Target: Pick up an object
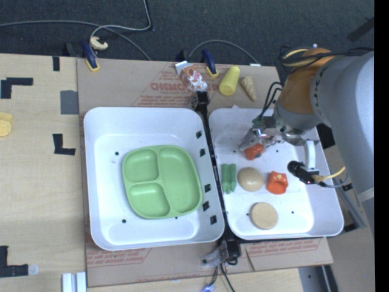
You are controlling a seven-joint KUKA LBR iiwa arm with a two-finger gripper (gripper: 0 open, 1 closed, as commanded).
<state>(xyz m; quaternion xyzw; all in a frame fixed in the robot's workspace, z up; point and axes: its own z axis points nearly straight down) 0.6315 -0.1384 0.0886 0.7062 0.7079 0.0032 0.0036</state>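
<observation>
Nearest me in the right bin (331, 221) sits a round tan biscuit-like piece (264, 215). Beyond it lie a green pod (228, 178), a pale bun-like lump (250, 179) and a red-orange pepper-like piece (277, 183). Farther back, the gripper (258, 142) is down in the bin, its fingers closed around a small red object (254, 151) that I read as my target. I judge this the grasp step: the pinch looks made, the lift not yet begun. Next I want a straight, slow rise, watching that the red object stays pinched. The left bin (97, 181) holds a green divided plate (161, 181).
</observation>
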